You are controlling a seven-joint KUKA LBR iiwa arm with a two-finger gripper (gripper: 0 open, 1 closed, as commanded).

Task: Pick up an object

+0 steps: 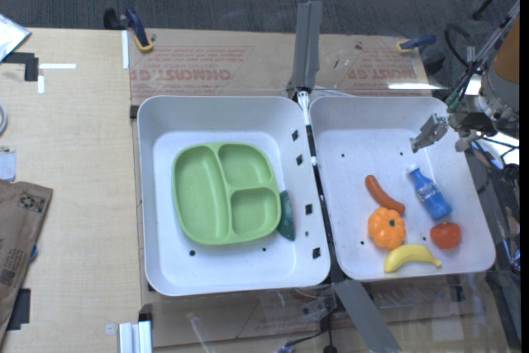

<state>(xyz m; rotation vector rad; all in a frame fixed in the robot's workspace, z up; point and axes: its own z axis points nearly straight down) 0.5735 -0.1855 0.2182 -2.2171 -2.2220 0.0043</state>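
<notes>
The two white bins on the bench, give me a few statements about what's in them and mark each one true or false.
1. The green three-compartment plastic plate lies in the left white bin. True.
2. The yellow banana lies in the left bin. False: it lies in the right white bin, near its front edge.
3. The blue plastic bottle stands upright. False: it lies on its side.
4. The orange toy pumpkin sits between the reddish-orange sausage and the banana. True.
5. The tool holds the red tomato. False: the tomato rests on the bin floor, apart from it.
</notes>
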